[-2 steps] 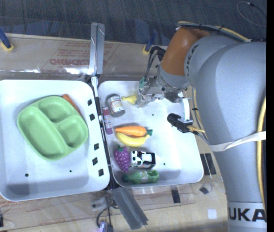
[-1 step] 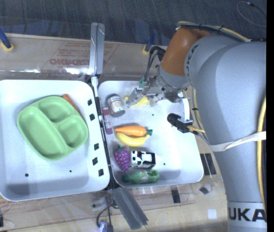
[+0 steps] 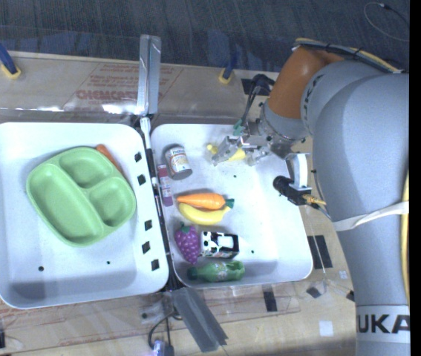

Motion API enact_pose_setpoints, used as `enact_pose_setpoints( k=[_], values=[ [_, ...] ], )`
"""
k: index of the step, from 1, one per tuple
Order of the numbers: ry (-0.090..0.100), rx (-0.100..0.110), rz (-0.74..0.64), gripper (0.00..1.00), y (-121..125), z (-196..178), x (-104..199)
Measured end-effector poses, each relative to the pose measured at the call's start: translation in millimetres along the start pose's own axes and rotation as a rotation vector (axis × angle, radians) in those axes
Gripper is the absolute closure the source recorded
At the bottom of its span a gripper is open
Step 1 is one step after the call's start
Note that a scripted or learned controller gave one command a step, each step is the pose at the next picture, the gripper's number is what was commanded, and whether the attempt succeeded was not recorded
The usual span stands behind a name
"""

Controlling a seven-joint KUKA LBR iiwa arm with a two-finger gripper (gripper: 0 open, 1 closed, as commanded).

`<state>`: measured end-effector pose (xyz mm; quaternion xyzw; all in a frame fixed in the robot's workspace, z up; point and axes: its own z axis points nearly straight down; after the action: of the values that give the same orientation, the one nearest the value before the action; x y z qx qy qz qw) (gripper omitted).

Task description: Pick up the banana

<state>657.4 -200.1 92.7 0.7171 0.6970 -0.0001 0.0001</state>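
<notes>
The yellow banana lies near the middle of the right bin, with an orange carrot resting along its far side. My gripper hangs over the back part of that bin, up and to the right of the banana and well apart from it. A small yellow object sits right at the gripper's tip; whether it is held is unclear. The grey arm reaches in from the right.
A tin can stands at the right bin's back left. Purple grapes, a black-and-white carton and a green vegetable lie at its front. The left bin holds a green divided plate with an orange item behind it.
</notes>
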Motion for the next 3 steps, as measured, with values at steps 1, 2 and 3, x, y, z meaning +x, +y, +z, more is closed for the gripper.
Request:
enact_pose_setpoints(
  k=[1,2,3],
  values=[
    [-0.001,-0.002,-0.029,0.00,1.3,-0.7,-6.4],
    [-0.001,-0.002,-0.030,0.00,1.3,-0.7,-6.4],
    [-0.001,-0.002,-0.029,0.00,1.3,-0.7,-6.5]
  ],
)
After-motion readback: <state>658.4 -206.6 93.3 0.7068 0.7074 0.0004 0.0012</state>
